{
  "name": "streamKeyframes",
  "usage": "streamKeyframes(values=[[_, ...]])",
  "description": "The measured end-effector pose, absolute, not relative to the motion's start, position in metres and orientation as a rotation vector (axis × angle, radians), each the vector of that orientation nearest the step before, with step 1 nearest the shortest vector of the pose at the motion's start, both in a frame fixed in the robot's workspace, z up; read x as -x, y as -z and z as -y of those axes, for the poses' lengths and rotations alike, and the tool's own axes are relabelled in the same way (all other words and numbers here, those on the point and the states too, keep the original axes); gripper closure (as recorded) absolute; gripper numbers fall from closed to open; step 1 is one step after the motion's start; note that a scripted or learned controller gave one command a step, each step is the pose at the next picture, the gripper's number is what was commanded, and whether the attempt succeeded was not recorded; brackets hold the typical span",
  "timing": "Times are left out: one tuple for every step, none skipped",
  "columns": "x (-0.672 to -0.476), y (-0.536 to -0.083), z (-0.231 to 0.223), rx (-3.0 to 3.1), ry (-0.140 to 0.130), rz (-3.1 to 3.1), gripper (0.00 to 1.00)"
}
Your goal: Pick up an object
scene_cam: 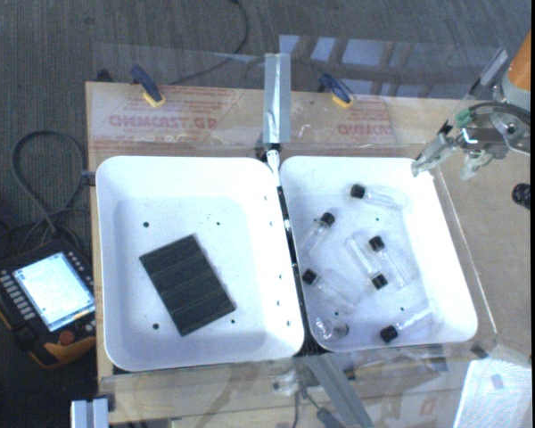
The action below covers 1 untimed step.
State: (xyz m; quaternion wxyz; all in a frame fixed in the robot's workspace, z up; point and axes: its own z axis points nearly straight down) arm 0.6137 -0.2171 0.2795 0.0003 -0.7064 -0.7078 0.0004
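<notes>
Up beyond the back right corner of the right bin point(446, 239), the gripper point(446, 157) hangs over the bench point(481, 239) and not over the bin floor. Its two fingers look spread apart with nothing between them, though they are small and pale against the bench, so that reading is a cautious one. Above it the arm's orange band point(520, 61) shows at the frame's edge.

Inside the right bin lie several clear vials point(374, 255) with black caps, scattered across the floor. One capped vial point(374, 193) lies nearest the bin's back wall, closest to the gripper; others sit mid-bin and along the front wall, one point(406, 325) by the front right corner. On the other side of the right bin, past the shared divider, the left bin point(116, 239) holds a dark ribbed slab point(186, 283) lying flat.

The step in hand appears to be the approach. To do it well, the gripper should move into the right bin and pick a vial lying apart from its neighbours. The one by the back wall looks a fair choice. Turn the fingers across the vial's short axis, descend straight, and close on the body, not the cap, since clear round glass may roll or slip.
</notes>
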Motion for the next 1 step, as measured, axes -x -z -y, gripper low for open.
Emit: streamKeyframes(values=[[-0.6120,-0.1199,0.2199,2.180,0.000,2.256,0.00]])
